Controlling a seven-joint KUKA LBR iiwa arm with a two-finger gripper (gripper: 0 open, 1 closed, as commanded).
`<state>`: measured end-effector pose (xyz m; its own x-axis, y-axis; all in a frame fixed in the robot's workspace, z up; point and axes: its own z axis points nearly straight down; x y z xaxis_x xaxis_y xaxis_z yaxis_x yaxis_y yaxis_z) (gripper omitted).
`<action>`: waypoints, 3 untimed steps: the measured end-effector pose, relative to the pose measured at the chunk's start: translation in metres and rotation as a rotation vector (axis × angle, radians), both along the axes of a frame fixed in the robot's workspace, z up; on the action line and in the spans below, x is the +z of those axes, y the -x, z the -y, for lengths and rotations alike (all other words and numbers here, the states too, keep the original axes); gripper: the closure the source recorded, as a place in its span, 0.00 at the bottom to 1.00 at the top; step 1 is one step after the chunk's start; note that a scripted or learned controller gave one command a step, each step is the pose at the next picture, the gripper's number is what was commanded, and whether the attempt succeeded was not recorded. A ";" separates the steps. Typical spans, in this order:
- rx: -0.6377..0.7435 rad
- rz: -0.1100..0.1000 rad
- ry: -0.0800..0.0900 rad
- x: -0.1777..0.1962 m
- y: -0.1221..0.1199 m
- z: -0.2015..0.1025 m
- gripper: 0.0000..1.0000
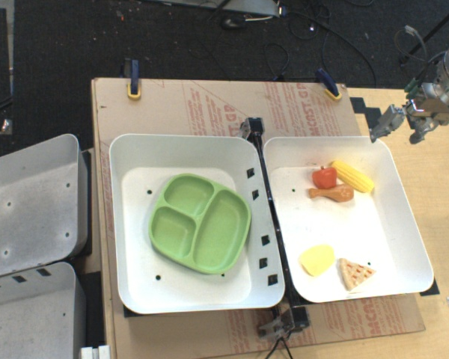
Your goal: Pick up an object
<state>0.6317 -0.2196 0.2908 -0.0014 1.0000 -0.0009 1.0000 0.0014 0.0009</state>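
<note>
At upper right, my hand (404, 124) hung spread wide and empty above the right bin (404, 230); nothing was picked yet.

Two white bins (127, 223), one green plate (200, 222), and five toy foods (332, 193).

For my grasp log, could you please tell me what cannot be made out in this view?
- Arm: cut off by the camera view's right edge; just the tool is visible.
- Tool's state: too small and blurred to judge.
- Chicken drumstick: its top is partly hidden by the tomato.
</note>
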 end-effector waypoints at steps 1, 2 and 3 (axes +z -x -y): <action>0.001 -0.004 -0.001 -0.046 -0.004 -0.006 0.00; 0.000 -0.004 -0.001 -0.089 -0.005 -0.008 0.00; 0.002 -0.005 -0.002 -0.152 -0.003 -0.014 0.00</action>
